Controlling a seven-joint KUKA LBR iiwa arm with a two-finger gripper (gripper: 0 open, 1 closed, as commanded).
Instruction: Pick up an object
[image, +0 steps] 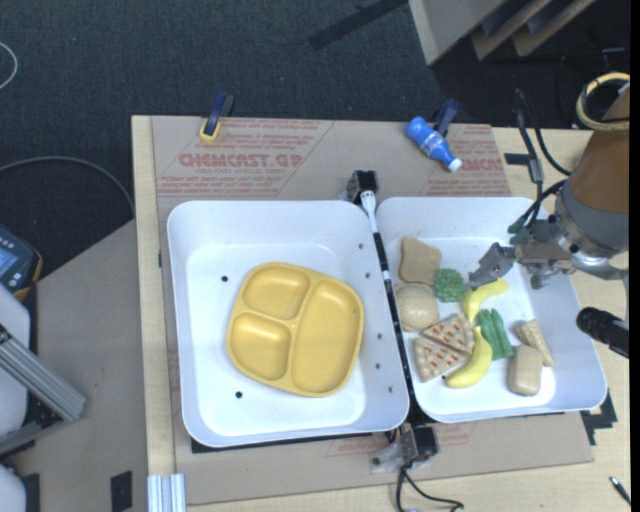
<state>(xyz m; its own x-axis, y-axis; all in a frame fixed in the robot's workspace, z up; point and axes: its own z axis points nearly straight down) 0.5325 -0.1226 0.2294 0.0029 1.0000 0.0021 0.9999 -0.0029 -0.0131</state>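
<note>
Bench: board-topped bench (300, 150) carries both bins side by side, so one slanted overhead camera covers pick area and drop area together.
Left bin: white bin (200, 250) holds a yellow divided plate (295, 328) lying flat at its middle, well apart from the clutter, likely as a target for sorted items.
Right bin: white bin (570, 380) gathers the toy food close to its left half, within the arm's reach from the right.
Arm: grey arm (600, 190) leans in over the right bin's upper right.
Tool: tool (497, 264) hangs just above the upper banana (486, 296); whether it is wide or narrow I cannot tell, the tips being blurred.
Candidates: broccoli (449, 284), sandwich wedge (445, 346), green bean (495, 333), lower banana (472, 368), touching or overlapping, so a clean pick looks awkward.
</note>
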